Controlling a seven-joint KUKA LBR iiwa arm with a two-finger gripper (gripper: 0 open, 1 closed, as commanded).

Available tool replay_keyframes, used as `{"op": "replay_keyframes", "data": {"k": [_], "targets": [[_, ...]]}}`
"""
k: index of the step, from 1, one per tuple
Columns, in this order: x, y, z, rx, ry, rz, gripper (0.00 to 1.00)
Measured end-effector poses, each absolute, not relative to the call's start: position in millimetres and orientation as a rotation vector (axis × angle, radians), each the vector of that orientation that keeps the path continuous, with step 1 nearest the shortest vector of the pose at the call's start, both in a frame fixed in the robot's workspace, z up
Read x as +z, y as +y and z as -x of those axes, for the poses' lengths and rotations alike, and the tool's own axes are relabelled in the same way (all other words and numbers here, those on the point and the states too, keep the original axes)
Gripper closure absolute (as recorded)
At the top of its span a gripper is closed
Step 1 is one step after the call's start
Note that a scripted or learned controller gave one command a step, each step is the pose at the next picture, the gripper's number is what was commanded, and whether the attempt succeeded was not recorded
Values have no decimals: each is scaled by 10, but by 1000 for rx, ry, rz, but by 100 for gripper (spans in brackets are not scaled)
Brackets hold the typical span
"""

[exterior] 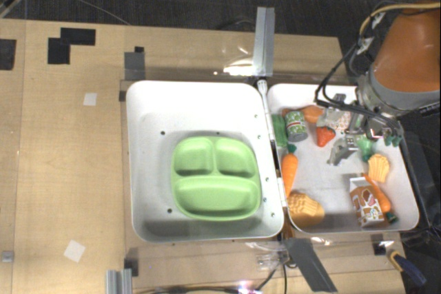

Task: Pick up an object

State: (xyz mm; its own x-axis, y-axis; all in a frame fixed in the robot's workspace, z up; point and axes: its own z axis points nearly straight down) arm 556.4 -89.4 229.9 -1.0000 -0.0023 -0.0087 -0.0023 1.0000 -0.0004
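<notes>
End effector [342, 150] hangs open and empty over the right bin [406, 220]; the can [296, 124] label is unreadable.

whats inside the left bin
A green divided plate lies flat in the left bin, its three compartments bare. Whatever sits beneath the plate is covered.

Green can [296, 124] label: printed, too small to read.
Small carton [365, 201] front: orange and white graphics, no legible words.
Black marks on desk [71, 43]: plain blocks, not letters or numbers.
Readable text overall: none.
</notes>
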Motion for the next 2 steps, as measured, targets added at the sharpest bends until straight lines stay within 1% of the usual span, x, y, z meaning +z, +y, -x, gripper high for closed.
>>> {"op": "replay_keyframes", "data": {"k": [1,2], "targets": [[1202,-953,-5039,2,3137,158,0],[913,-841,-5263,-5,3122,128,0]]}}
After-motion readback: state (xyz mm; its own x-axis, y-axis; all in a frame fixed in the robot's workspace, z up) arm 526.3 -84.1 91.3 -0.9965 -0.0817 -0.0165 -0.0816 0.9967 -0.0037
